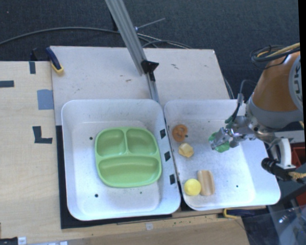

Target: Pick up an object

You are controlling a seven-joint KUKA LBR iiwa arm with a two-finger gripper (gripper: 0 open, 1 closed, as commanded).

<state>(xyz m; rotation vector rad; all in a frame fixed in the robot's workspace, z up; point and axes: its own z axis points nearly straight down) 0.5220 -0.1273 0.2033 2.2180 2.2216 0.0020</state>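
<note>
A: How far along is the pick?

B: A small green object (220, 143) is seen clamped in the gripper (224, 139), over the right bin (259, 190). Whether it is lifted clear cannot be told.

A: What is left?

B: 4 items are left in that bin; the green divided plate (127, 156) lies in the left bin (80, 200)

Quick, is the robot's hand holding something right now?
Gripper: over the right bin, with a small green thing right at its tip. Whether it really grips that thing cannot be told from this view.
</note>
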